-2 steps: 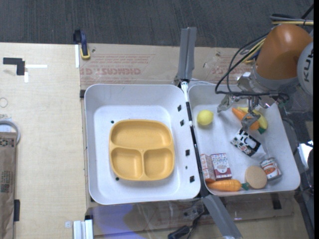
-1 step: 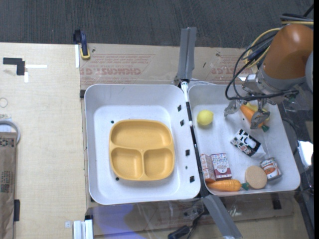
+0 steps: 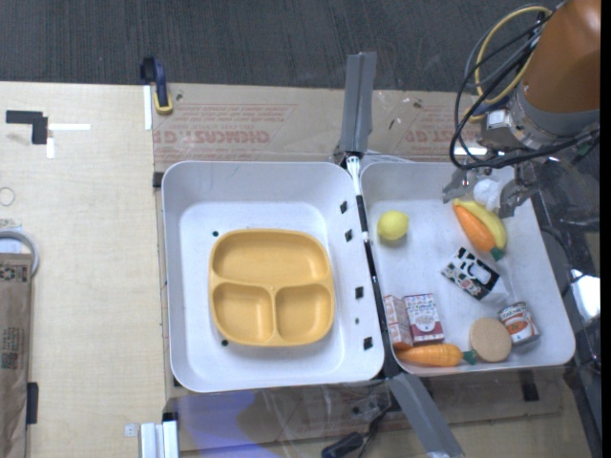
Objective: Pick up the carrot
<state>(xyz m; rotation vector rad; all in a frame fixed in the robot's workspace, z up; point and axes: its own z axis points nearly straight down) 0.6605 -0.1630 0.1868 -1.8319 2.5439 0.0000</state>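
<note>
Your carrot [image 3: 430, 355] lies ungrasped at the near edge of the right bin [image 3: 434, 267], well apart from the tool [image 3: 482, 195]. Whether the tool is released or clenched, you cannot tell. I judge the whole pick remains.

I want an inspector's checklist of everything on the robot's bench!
Surface: left bin and right bin side by side on a pale bench.
Job's things: carrot lies at the right bin's near edge, beside the cartons.
Clutter: yellow plate in the left bin; lemon, banana, orange piece, packet, can, tan disc in the right bin.
Grippers: gripper above the banana, away from the carrot.
Cables: yellow and black loops beside the arm.
Surroundings: cardboard sheet behind the bins.
</note>
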